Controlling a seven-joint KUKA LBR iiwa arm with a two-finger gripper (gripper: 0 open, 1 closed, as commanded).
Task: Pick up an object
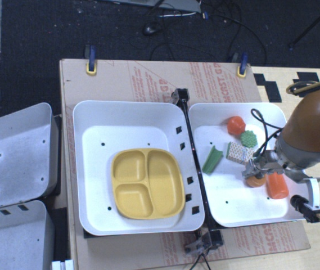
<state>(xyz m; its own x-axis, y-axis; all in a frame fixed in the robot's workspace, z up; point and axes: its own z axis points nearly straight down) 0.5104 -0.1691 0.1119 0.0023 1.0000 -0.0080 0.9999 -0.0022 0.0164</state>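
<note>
Arm reaches in from right over right bin [219, 218]. Hand [256, 170] low among cluster of objects, above small orange-brown piece [255, 180]; opening state cannot be told from this angle, nothing visibly held. Orange cylinder [277, 185] just beside hand; patterned block [238, 152], green knobbly item [248, 138], red ball [235, 125], green strip [212, 159] nearby. Yellow divided tray [147, 183] in left bin [92, 151]. Judged step: descent onto grasp target. Next: close, lift straight, verify hold.

Two white bins [86, 151], one yellow tray [147, 183], about six small objects [235, 125].
</note>
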